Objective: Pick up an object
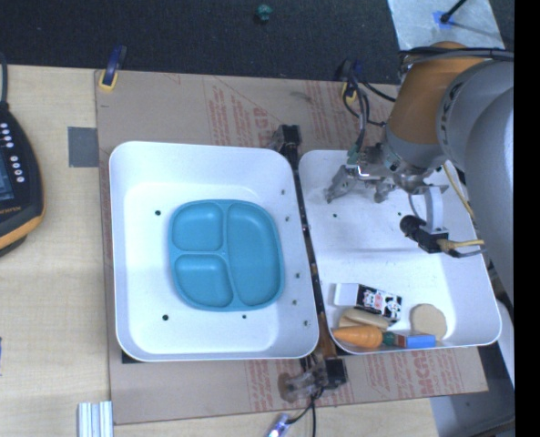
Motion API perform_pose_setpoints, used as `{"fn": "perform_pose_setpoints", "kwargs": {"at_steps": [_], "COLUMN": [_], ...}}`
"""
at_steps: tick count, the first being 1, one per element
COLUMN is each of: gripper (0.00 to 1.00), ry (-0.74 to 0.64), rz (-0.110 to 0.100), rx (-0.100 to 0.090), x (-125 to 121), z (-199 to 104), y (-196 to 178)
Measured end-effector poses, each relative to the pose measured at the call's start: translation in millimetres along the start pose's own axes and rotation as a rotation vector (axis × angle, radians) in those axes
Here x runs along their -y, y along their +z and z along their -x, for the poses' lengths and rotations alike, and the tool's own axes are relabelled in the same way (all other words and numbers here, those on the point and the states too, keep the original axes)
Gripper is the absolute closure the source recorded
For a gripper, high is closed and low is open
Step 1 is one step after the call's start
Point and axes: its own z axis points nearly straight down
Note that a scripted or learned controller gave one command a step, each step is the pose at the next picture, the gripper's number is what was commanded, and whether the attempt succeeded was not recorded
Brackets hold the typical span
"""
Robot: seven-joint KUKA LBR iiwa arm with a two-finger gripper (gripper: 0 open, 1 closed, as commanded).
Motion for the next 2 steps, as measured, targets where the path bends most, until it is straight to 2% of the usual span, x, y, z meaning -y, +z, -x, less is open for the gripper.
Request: {"fn": "perform_pose_setpoints", "kwargs": {"at_steps": [2], "gripper": [0.00], "ry": [0.001], "rz": [0.002], "rx": [0.000], "x": [-0.4], "z": [15.5], "y": [0.0]}}
